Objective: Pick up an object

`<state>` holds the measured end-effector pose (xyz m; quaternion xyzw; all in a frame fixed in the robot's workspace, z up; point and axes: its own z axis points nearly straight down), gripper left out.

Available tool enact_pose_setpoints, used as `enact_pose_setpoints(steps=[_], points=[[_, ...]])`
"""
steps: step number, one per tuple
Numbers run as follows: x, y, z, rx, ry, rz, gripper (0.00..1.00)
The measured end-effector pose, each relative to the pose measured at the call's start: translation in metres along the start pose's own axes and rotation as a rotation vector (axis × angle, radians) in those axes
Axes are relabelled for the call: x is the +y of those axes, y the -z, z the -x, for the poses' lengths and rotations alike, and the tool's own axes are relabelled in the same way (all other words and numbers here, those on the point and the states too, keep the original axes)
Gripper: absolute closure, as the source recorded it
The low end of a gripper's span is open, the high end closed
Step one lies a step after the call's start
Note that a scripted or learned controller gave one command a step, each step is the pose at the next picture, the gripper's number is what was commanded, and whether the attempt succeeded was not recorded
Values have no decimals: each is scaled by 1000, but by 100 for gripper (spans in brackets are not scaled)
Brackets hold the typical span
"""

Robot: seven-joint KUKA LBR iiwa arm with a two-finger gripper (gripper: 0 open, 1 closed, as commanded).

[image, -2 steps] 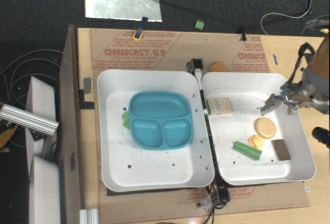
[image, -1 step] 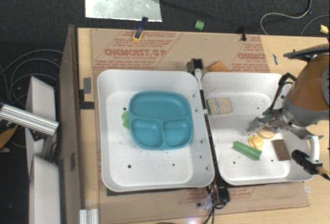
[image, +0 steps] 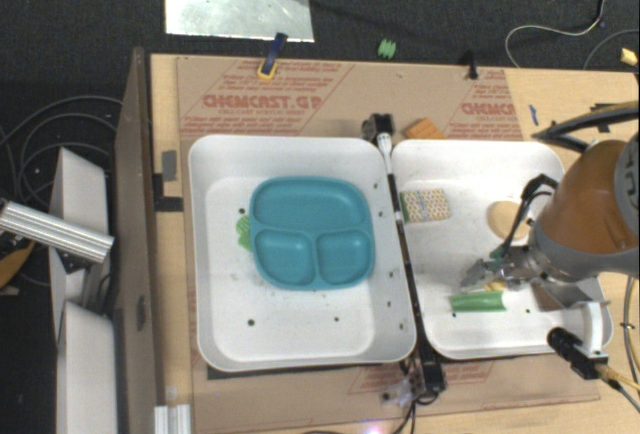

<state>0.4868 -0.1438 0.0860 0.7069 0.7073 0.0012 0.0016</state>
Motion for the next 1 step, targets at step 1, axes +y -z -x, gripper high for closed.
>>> enact_pose_setpoints(steps=[1], points=[[78, 31, 17, -3, 6, 8, 0]])
